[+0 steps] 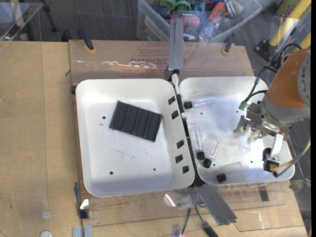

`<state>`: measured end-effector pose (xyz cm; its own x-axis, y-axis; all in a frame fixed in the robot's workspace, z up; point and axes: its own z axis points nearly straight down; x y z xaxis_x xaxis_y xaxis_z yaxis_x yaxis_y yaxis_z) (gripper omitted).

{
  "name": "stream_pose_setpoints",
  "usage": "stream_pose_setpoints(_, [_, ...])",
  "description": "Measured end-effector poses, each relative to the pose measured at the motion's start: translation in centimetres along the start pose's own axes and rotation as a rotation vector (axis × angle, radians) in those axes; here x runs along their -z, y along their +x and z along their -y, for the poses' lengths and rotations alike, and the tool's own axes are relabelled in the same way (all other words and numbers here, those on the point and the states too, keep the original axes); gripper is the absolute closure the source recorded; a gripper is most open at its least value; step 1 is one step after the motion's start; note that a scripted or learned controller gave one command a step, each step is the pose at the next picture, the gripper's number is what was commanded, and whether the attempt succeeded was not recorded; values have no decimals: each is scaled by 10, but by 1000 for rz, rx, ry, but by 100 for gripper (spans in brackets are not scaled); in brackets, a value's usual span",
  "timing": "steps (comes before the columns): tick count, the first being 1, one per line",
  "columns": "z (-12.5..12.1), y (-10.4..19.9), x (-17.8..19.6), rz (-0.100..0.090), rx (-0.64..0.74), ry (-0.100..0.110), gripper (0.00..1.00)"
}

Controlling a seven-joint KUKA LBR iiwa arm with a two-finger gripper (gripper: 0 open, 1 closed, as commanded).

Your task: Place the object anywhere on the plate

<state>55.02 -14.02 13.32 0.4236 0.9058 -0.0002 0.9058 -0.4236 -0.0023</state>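
Observation:
A dark ribbed rectangular plate [136, 121] lies flat in the left bin [94, 177], towards its back. Several clear plastic tubes with black caps lie in the right bin [224, 90]: one near the back [197, 103], two near the divider [196, 141] [212, 151]. A small black cap [220, 177] sits at the bin's front. My gripper [248, 131] hangs low over the right side of the right bin, just above a faint clear item [245, 143]. I cannot make out whether it touches that item. The plate is far to the gripper's left.
A central divider with black clips [178, 143] separates the bins. A clear tub of colourful toys [197, 6] stands behind the bench. A grey bar [175, 43] runs back from the divider. The arm's orange band [291, 85] and cables [281, 164] overhang the right bin's edge.

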Motion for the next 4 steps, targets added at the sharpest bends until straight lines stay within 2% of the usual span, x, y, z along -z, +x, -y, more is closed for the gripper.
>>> stream_pose_setpoints(1, [75,4,87,0,-25,1,100])
stream_pose_setpoints(2, [75,4,87,0,-26,1,0])
stream_pose_setpoints(3, [75,4,96,0,-26,2,100])
stream_pose_setpoints(4, [75,4,96,0,-26,2,0])
